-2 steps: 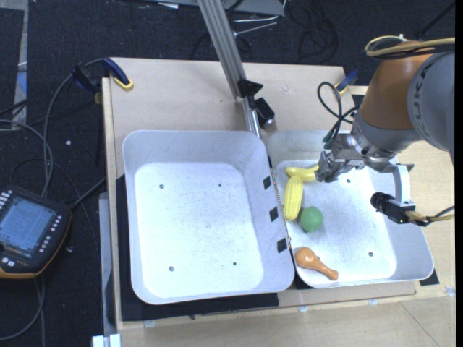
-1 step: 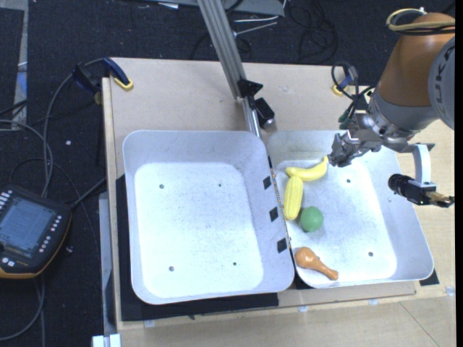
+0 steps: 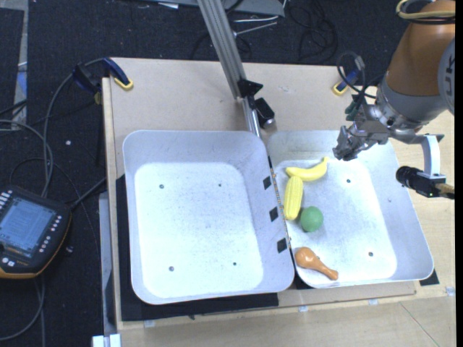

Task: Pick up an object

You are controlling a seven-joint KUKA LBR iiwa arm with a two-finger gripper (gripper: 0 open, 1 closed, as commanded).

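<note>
Camera view shows the tool (image 3: 347, 149) hanging over the upper part of the right bin (image 3: 394, 226), near that bin's far rim, at the end of the grey arm (image 3: 419, 56) with its orange band, which comes in from the right. The tool is dark and seen at a slant, so I cannot tell how it is set, and nothing shows in its grip. The things to pick all lie in the right bin, toward its left side and nearer the camera than the tool. Closest to the tool is the banana (image 3: 307, 170), a curved yellow piece lying just to the left of and below the tool, apart from it. Touching the banana's left end is the corn cob (image 3: 292, 197), yellow, lying lengthwise along the bin's left wall. Just right of the cob's lower end sits a green ball (image 3: 311, 219), close beside the cob. Farther down, near the bin's front left corner, lies an orange gourd-shaped piece (image 3: 315, 261), well apart from the tool, its thin end pointing toward the right. The left bin (image 3: 145, 150) stands beside the right one on the worktop (image 3: 181, 85), its right edge overlapping the right bin's left edge.
</note>
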